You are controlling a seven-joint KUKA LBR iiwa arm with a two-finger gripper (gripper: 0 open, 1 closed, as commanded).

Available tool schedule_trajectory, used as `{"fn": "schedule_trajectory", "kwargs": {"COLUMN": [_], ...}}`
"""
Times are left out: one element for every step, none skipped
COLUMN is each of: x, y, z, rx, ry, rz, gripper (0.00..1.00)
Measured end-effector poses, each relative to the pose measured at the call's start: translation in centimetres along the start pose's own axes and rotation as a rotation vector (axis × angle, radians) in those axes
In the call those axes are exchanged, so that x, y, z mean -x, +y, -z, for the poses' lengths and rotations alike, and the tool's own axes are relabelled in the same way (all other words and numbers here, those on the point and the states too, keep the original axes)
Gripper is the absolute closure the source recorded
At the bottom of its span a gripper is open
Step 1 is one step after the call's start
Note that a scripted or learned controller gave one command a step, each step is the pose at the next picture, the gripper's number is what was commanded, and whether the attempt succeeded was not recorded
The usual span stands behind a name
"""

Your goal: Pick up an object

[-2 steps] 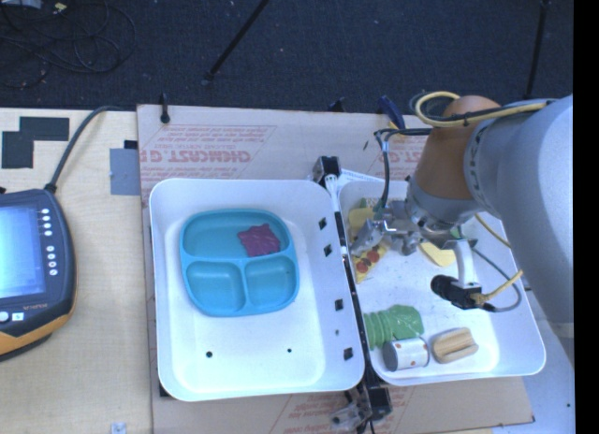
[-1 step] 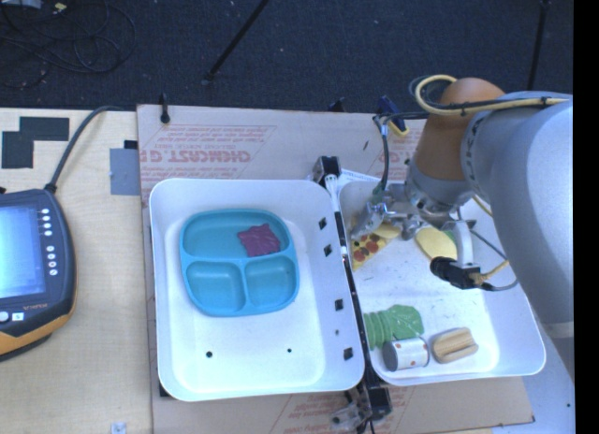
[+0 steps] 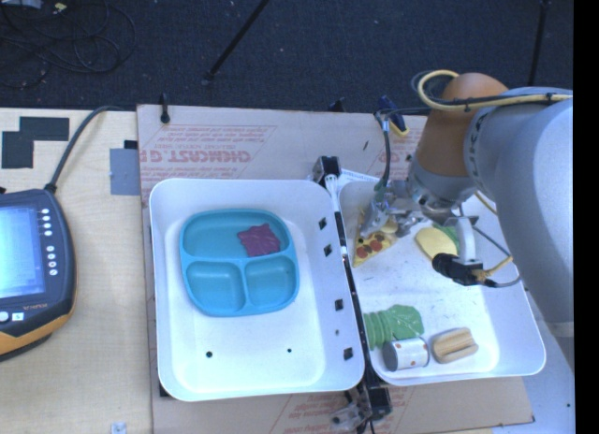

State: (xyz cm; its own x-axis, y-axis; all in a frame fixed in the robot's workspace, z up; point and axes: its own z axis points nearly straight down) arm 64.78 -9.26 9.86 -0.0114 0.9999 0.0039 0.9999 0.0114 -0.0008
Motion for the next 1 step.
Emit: {"fn": "schedule_trajectory", "kwargs": {"x": [-6.66], "y": [-6.58], "z": [8.87], "rx": [-0.006], "ry": [-0.002], "rz": [-0.009], "gripper": [1.00]}}
